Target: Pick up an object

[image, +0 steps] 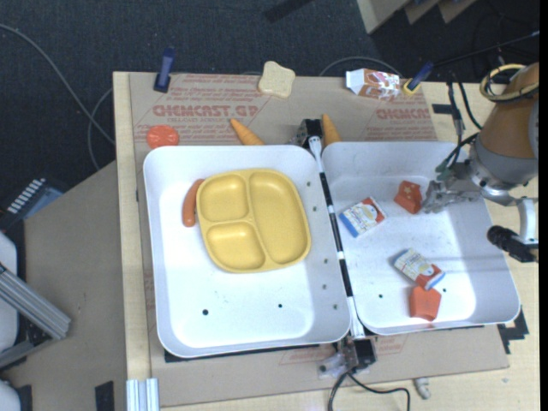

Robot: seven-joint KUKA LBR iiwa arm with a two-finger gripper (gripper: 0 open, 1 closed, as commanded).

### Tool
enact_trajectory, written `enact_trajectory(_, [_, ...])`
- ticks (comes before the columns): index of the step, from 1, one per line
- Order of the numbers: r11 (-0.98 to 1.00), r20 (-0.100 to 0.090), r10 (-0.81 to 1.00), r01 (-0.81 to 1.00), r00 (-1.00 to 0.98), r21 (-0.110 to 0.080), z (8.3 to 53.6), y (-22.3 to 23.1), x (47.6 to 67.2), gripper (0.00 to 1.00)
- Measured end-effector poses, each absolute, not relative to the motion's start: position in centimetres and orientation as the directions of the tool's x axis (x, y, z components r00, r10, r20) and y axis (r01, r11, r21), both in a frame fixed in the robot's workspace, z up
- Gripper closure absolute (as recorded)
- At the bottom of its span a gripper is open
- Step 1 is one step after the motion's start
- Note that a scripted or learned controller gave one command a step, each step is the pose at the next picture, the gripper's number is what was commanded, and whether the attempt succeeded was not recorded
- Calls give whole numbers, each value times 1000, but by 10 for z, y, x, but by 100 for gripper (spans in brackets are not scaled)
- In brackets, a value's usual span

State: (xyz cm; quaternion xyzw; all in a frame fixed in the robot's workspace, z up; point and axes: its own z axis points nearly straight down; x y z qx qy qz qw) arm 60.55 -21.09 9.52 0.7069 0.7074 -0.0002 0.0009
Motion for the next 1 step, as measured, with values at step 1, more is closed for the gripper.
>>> enact_trajectory(1, [2, -1, 1000, 1000, -2, 4, 182, -170, 606, 100])
